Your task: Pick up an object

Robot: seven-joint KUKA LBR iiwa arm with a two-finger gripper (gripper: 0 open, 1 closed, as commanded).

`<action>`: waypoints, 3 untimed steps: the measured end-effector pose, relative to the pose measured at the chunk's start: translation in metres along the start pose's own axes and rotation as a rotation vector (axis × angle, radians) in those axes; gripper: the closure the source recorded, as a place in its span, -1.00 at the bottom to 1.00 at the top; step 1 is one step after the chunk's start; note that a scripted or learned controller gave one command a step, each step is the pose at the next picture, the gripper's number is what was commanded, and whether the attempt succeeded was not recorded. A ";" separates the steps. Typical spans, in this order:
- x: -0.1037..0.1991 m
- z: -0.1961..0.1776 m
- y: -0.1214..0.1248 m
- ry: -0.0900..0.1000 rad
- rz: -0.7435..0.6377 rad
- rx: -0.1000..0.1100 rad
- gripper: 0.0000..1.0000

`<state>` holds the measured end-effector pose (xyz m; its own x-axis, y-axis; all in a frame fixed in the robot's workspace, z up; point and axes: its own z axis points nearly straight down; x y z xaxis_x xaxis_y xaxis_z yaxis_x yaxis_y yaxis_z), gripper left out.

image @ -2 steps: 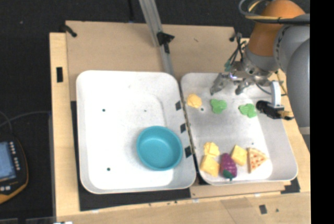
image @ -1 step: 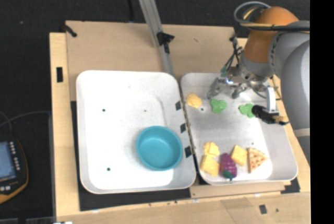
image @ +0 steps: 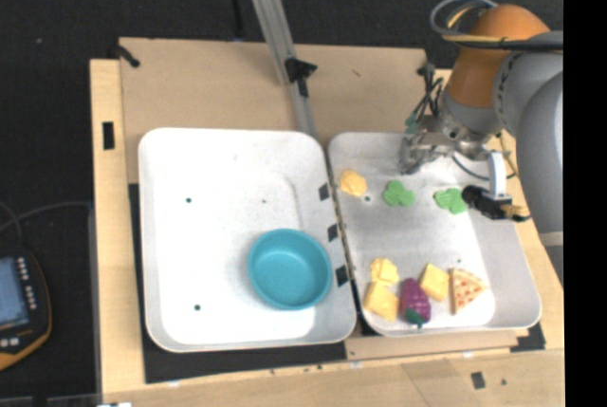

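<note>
The tool [image: 414, 158] hangs low over the right bin's [image: 503, 249] far end; its grip state I cannot tell. Nothing appears lifted. Two green pieces [image: 399, 194] lie just below it, untouched.

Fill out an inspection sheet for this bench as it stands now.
Surface: tan bench bearing a left bin and a right bin, side by side.
Job's things: in the right bin, a yellow piece, two green pieces, yellow blocks, a purple grape bunch, a cheese wedge, a pizza slice.
Clutter: blue bowl in the left bin.
Grippers: gripper low over the right bin's far end, holding nothing visible.
Cables: wires along the wrist.
Surroundings: metal pole; handheld pendant at left.
</note>
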<state>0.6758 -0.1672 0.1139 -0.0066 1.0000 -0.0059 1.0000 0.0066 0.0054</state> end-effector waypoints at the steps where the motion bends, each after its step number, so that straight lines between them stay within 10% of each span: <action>1: -0.004 -0.060 0.006 0.004 0.002 0.003 1.00; 3: -0.013 -0.142 0.013 0.004 0.000 -0.001 1.00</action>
<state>0.6885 -0.1798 0.2560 -0.0062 1.0000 -0.0015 1.0000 0.0062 0.0059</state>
